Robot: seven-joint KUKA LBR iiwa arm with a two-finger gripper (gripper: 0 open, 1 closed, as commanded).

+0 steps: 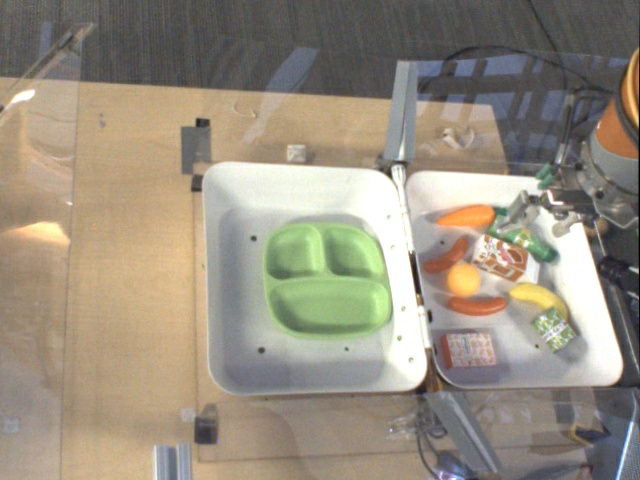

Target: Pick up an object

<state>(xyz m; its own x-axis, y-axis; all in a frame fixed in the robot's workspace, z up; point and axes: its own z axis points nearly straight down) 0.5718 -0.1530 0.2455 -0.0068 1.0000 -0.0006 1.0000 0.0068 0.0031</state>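
In the right bin (pixel 598 368), your gripper (pixel 528 211) hovers over the carrot's (pixel 466 215) right end and a green object (pixel 530 241); I cannot tell its grip state.

In the right bin (pixel 600 363) lay a carrot (pixel 466 215), two red sausages (pixel 445 256), an orange ball (pixel 463 280), a banana (pixel 538 296), a small carton (pixel 499 257), a green box (pixel 554 329), a red packet (pixel 469 349) and a green stick (pixel 528 242), all close together.

Looking like smooth matt plastic: white bins (pixel 230 268), green divided plate (pixel 327 278). Showing pale wood grain with a glossy glare: bench (pixel 110 268). Gleaming like glossy plastic: carrot (pixel 466 215), banana (pixel 540 297). Appearing printed cardboard: small box (pixel 469 349).
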